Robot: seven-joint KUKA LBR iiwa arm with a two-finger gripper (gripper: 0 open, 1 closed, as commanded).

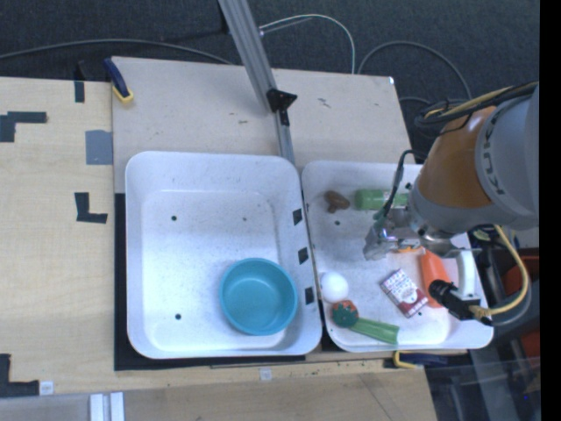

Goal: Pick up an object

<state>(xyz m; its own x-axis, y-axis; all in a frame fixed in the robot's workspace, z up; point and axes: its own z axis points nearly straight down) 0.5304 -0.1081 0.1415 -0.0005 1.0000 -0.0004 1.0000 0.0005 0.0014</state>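
Pale wood covered the desk (53, 261), which carried two shallow white bins side by side in the middle of the frame, with dark carpet and loose cables along the top. In the left bin (149, 182) sat one thing, a blue bowl (258, 296), low and toward its right wall. A grey metal pole (250, 42) slanted down from the top edge to the gap between the bins.

Filling the right side of the frame, the arm (478, 169) showed its orange band and grey body above the right bin (351, 175). Its gripper (382, 238) hung low near the middle of that bin, just over the white floor; whether the fingers were released or clenched could not be told, and nothing showed between them.

Around it lay the objects. A small brown lump (337, 201) and a green piece (375, 198) sat near the upper wall. An orange piece (433, 268) lay to the right of the gripper, with a red and white packet (403, 291) just below. Near the lower left corner were a white ball (333, 285) and a green tool with a red end (363, 324).
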